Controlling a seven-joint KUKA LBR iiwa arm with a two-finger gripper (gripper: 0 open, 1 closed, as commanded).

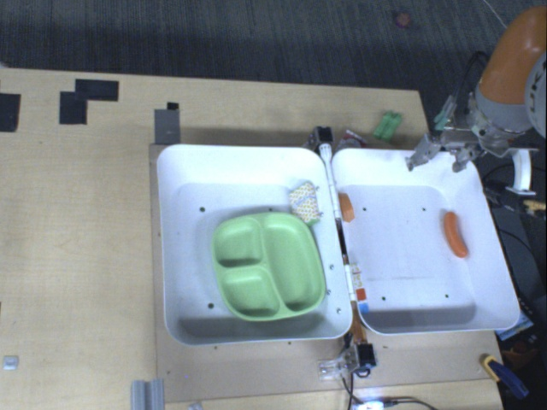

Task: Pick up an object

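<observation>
I see the gripper (pixel 442 153) above the far edge of the right bin (pixel 410 319), near its far right corner; its two fingers stand apart and grip nothing. The nearest candidate object is an orange sausage-shaped piece (pixel 455 233); it is elongated, rounded at both ends, smooth, and lies flat on the bin floor close to the right wall, well apart from the gripper. A second, smaller orange piece (pixel 346 206) rests against the left wall of the same bin. In the left bin (pixel 179 254) I note a light green divided plate (pixel 268 265) with three compartments; a small patterned cloth-like item (pixel 304 200) touches its far right edge.
</observation>
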